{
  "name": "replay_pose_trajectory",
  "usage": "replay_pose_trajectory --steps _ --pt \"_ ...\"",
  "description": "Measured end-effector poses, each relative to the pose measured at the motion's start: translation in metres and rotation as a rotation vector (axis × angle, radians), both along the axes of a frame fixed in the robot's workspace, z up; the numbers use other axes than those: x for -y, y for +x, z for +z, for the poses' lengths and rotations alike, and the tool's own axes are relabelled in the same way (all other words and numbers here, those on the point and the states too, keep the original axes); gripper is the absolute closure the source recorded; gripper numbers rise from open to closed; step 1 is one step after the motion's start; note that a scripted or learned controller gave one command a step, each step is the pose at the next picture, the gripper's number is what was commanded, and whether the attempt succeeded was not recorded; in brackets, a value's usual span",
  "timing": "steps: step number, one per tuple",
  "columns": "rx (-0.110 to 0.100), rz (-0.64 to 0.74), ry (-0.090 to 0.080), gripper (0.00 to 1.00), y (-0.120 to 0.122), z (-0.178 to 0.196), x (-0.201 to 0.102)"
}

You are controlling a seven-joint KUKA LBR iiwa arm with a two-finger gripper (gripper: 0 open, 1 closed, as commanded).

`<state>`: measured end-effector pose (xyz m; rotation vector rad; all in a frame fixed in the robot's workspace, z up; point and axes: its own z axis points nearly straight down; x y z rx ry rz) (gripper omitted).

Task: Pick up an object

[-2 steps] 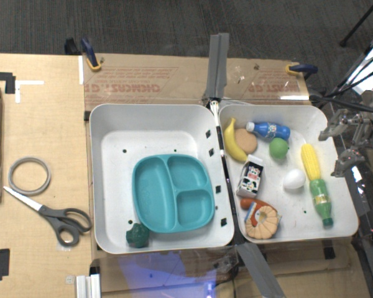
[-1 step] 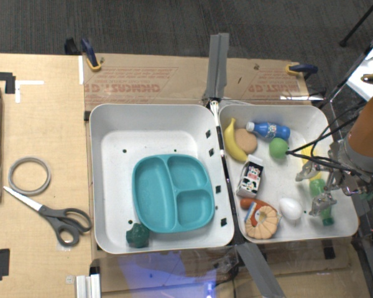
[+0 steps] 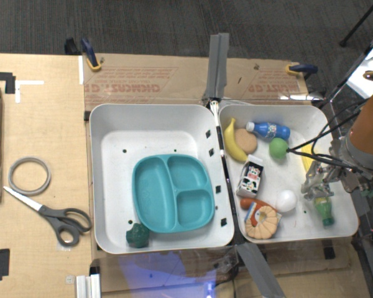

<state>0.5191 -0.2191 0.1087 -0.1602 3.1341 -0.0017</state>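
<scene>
Directly below end effector (image 3: 317,190): green bottle (image 3: 324,212).

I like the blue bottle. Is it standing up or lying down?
Lying down. The blue bottle rests on its side in the right bin, white cap pointing toward the banana.

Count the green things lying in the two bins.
3. A dark green toy in the left bin's front left corner; a green ball in the right bin by the blue bottle; a green bottle under the hand. The arm may hide others.
</scene>
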Motion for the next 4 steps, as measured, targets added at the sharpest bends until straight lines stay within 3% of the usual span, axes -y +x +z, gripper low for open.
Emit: replay_pose_trajectory --steps 1,2,3,4 --pt "0.002 -0.056 0.0 1.0 -0.029 0.105 -0.016" --pt "-0.001 -0.004 0.0 1.0 -0.038 -0.017 -0.028" --pt "0.0 -0.479 0.001 1.0 -0.003 -0.017 -0.048" --pt "0.001 -0.9 0.002 1.0 0.048 -0.016 -0.045"
